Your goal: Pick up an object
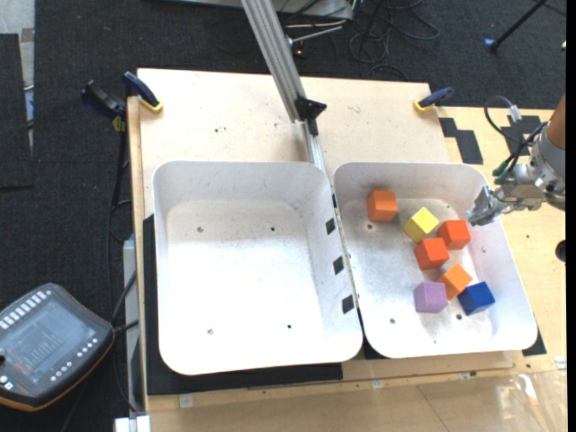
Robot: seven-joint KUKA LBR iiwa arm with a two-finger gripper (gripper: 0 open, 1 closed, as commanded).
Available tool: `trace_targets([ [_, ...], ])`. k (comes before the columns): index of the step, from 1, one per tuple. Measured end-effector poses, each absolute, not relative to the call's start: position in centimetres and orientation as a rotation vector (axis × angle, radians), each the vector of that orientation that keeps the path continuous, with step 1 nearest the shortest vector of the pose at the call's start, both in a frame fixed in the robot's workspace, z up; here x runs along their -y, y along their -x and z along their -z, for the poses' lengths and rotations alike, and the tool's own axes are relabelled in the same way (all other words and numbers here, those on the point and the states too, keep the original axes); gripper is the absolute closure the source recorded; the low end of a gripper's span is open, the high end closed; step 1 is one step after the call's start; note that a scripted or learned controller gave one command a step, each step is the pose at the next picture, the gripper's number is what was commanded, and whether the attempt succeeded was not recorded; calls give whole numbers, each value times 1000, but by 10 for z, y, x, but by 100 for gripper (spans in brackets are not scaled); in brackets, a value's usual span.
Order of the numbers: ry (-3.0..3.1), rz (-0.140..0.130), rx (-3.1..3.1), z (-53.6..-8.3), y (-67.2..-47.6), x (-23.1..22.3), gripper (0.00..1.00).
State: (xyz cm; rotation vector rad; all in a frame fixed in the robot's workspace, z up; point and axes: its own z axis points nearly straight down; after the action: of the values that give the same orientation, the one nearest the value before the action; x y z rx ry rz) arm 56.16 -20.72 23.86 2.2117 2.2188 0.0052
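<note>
Blocks cluster in the right bin [504,241]: an orange cube [382,205] farthest up, a yellow cube [420,224] below it, two red-orange cubes [454,234] [431,253] beside the yellow one, then a small orange block [456,278], a purple cube [430,297] and a blue cube [477,298] lowest. Gripper [480,212] hovers at that bin's right rim, just right of the upper red-orange cube; its grip state I cannot tell
</note>
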Motion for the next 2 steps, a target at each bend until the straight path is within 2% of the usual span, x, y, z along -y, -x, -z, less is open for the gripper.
trace_targets([
  [1, -2215, -2, -2222, -252, -563, 207, 100],
  [2, -2218, 0, -2224, -240, -574, 155, 100],
])
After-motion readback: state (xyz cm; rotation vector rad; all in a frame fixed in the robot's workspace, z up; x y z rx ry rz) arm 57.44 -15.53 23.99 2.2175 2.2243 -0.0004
